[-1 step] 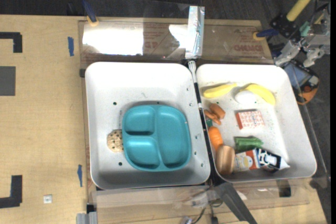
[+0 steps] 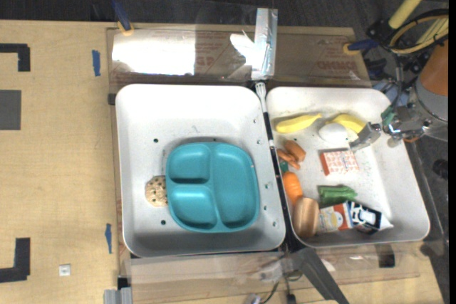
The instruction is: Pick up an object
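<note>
over the upper right part of the right bin, the jaws reach in from the right on a metal wrist, their tip low near the bin floor; whether they are spread or pressed together cannot be told, and nothing can be seen between them. just left of the tip lies a white egg-shaped thing, with a yellow banana curving behind it and a second banana further left. below the tip, a little apart, a small red and white card lies flat. along the bin's left wall sit a sausage-like piece and an orange carrot, and beneath them a tan bread loaf stands near the bottom corner. a green vegetable lies near the middle, and a carton with a black and white end lies on its side just below it. the left bin holds a teal divided plate, with a speckled cookie touching its left edge. both bins rest on a light wooden table.
</note>
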Controlling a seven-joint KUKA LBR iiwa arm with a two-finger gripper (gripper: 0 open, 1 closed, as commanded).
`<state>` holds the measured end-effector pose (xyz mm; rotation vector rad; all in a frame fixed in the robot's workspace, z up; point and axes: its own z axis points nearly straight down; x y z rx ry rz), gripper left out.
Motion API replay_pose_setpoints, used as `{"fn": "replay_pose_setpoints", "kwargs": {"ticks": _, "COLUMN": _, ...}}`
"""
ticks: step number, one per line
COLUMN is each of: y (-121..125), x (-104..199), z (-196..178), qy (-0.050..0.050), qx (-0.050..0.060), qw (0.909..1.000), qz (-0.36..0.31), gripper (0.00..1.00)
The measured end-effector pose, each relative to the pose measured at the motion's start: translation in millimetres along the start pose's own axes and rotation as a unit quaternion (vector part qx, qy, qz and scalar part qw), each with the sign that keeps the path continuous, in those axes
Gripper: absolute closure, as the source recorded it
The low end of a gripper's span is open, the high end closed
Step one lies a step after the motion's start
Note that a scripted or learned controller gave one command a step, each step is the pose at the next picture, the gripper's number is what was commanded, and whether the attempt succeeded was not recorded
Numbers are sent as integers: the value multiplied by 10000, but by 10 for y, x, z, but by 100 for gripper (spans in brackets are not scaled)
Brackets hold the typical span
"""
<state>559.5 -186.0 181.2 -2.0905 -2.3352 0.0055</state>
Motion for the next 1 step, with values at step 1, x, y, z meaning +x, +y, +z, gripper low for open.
{"fn": "replay_pose_setpoints", "kwargs": {"ticks": 1, "y": -639, "x": 78, "z": -210, "qy": -15, "qx": -38, "qw": 10000, "qz": -90, "gripper": 0}}
